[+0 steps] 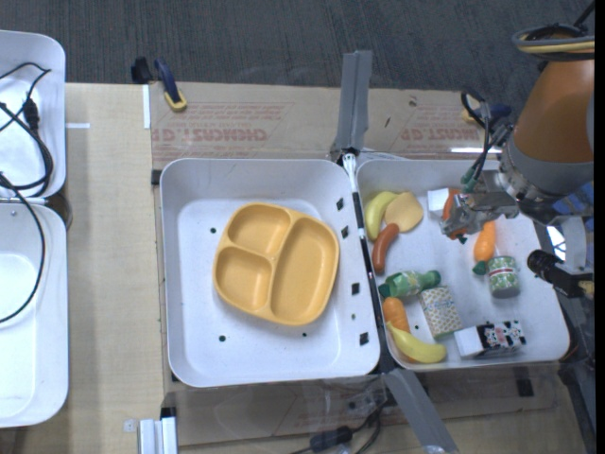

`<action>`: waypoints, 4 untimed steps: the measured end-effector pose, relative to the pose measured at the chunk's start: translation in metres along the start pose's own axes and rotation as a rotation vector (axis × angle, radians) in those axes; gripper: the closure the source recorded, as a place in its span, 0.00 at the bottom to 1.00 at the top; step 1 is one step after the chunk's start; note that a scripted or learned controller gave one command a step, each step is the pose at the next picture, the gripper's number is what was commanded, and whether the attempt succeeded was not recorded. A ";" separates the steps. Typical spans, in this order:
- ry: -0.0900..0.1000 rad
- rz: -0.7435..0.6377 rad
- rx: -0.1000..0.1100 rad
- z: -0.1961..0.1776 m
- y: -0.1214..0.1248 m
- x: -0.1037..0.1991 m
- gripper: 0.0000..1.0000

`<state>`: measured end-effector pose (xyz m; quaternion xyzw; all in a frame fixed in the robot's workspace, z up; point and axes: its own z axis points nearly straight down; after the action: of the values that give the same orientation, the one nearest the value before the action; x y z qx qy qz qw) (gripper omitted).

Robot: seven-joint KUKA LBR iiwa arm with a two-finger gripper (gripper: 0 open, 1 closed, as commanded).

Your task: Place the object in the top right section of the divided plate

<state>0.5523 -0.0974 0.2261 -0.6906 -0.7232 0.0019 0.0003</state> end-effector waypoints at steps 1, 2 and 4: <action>0.001 0.053 0.000 -0.041 -0.052 0.089 1.00; 0.000 -0.152 0.000 -0.061 -0.013 0.174 1.00; 0.000 -0.346 -0.001 -0.003 -0.024 0.172 1.00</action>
<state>0.5209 0.0733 0.2288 -0.5557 -0.8314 0.0015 0.0006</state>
